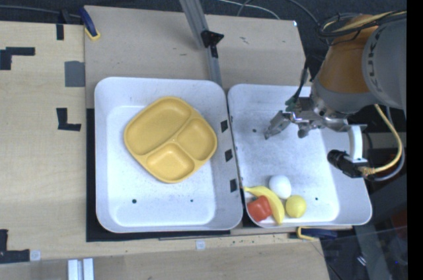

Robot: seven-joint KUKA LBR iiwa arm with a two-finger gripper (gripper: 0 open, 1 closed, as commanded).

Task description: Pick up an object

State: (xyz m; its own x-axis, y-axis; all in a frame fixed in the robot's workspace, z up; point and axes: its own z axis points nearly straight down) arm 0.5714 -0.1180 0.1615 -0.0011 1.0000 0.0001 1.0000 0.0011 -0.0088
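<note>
Where the two white bins sit side by side on the table (39, 140):

Left bin (109, 160): holds one yellow compartment plate (170, 139), three sections, lying flat and turned at an angle, nearer the bin's far half.

Right bin (317, 206): holds a small cluster of toy foods at the near edge. White ball (280, 186), farthest back of the cluster. Yellow banana (267, 197), curved, just in front of the ball and touching it. Red piece (260, 208), possibly a pepper or tomato, tucked against the banana's left side. Yellow round fruit (295, 206), lemon-like, just right of the banana's tip.

Arm (370, 67): grey with an orange band, reaches in from the right over the right bin's far half.

Pincer (287, 127): metal, over bare bin floor near the middle of the right bin, well apart from the food cluster. Two fingers (273, 127) spread apart, pointing left and downward in the view; nothing between them. Cannot tell whether the tips touch the bin floor.

Also on the table: grey pole (192, 1) running diagonally from the top toward the gap between the bins; blue and yellow clamp (90, 25) at the far left corner of the board.
</note>
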